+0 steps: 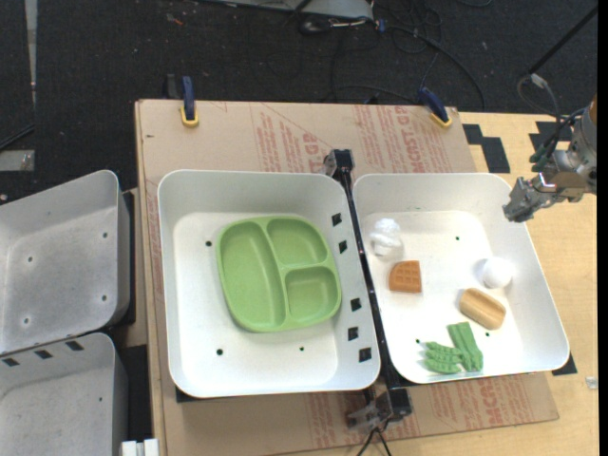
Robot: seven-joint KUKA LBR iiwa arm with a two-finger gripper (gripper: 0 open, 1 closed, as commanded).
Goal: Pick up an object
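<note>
In the right bin (532, 255), five small things lie apart from one another: a crumpled white lump (385, 237) at its upper left, an orange waffle-shaped piece (406, 276) just below that, a white ball (495, 272) toward the right, a tan bread roll (482, 308) just under the ball, and a green ridged toy (454, 351) near the lower edge. None touches another, and nothing lies over any of them. The gripper (523, 202) hangs at the bin's upper right rim, well apart from all five; whether its fingers are spread or closed cannot be told, and nothing is seen between them. The left bin (180, 255) holds a green three-compartment tray (279, 273). Both bins sit on the cardboard-covered worktop (266, 131).
</note>
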